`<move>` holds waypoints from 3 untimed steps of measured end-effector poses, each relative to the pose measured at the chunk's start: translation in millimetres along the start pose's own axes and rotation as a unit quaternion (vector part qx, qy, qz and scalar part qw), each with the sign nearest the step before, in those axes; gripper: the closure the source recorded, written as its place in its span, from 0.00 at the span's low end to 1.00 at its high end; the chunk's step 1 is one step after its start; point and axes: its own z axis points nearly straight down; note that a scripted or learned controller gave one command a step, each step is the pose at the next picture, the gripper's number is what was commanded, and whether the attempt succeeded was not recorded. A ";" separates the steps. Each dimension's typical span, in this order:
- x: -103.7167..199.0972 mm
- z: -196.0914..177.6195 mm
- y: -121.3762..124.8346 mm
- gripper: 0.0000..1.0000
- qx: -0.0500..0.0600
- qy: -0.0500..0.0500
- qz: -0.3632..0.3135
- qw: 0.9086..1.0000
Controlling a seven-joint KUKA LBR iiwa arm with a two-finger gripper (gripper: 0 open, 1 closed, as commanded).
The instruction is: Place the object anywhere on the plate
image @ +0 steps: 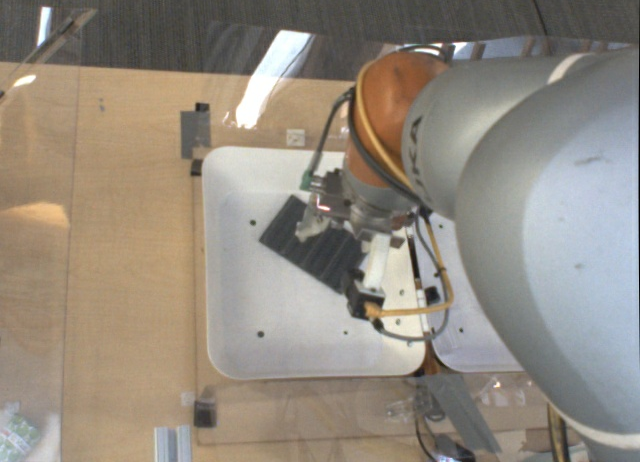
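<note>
A dark ribbed rectangular plate [322, 258] lies at a slant in the middle of the left white bin [240, 335]. My gripper [316, 214] hangs right over the plate's upper end, at or just above its surface. A small pale shape [305, 231] shows at the gripper's tip on the plate. I cannot tell whether it is the object or part of the gripper. The grey arm with its orange band [385, 110] hides the plate's right side and much of the bin.
The right bin [470, 358] shows as a sliver under the arm. Cables [415, 312] loop down from the wrist over the left bin's lower right. Black clamps [197, 132] sit at the bin's left corners on the wooden bench.
</note>
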 end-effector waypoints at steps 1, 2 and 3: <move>0.0 0.0 0.0 0.00 0.000 0.000 0.000 1.000; 0.0 0.0 0.0 0.00 0.000 0.000 0.000 1.000; 0.0 0.0 0.0 0.00 0.000 0.000 0.000 1.000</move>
